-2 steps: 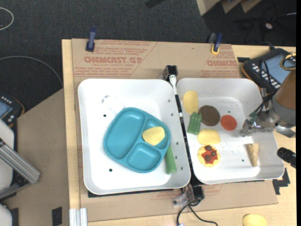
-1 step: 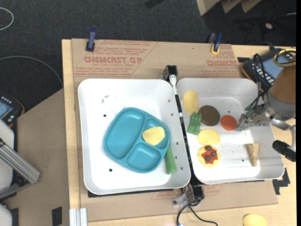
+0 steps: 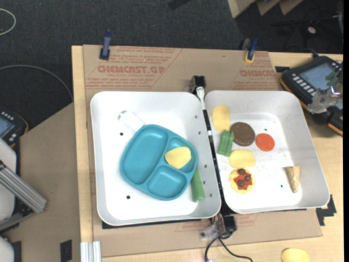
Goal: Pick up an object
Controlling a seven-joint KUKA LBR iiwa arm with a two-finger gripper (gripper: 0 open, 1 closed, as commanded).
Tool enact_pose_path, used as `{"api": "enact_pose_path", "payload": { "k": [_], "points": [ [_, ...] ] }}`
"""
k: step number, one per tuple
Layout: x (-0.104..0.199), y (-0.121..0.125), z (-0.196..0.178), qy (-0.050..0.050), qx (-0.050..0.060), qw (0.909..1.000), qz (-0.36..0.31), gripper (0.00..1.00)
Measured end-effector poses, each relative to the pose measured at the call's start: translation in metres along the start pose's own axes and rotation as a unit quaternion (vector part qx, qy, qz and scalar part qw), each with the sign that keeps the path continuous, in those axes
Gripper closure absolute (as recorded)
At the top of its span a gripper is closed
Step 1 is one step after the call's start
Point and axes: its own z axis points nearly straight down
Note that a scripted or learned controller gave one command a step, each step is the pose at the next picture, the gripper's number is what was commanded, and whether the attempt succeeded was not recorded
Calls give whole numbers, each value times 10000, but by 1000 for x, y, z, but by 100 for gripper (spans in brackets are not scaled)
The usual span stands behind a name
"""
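The left bin [image 3: 103, 146] holds a teal divided plate [image 3: 144, 162] with a pale yellow toy food piece [image 3: 178, 156] in its right compartment. A green stick [image 3: 196, 186] lies by the plate's right edge, against the bin wall. A small clear object [image 3: 130, 119] rests at the bin's upper left. The right bin [image 3: 305, 146] holds several toy foods: a yellow piece [image 3: 221, 117], a brown disc [image 3: 242, 134], an orange-red disc [image 3: 265, 142], a green piece [image 3: 225, 142], a yellow lump [image 3: 242, 158], a small pizza-like round [image 3: 241, 180] and a tan cone [image 3: 293, 178].
Both bins sit on a cardboard sheet [image 3: 163, 70] clamped at its far edge by two clips [image 3: 106, 44]. A black handheld controller [image 3: 313, 81] lies off the bench's right corner. A yellow object [image 3: 294, 254] rests outside the bins at the bottom right.
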Motion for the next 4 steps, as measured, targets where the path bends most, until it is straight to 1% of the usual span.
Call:
{"api": "enact_pose_path", "payload": {
  "k": [1,2,3,4],
  "points": [
    [71,43,-159,19,-14,10000,-32,100],
    [56,-89,-169,46,97,9999,43,100],
    [177,-70,-267,51,22,10000,-64,100],
    [117,-96,-76,50,188,9998,44,100]
  ]
}}
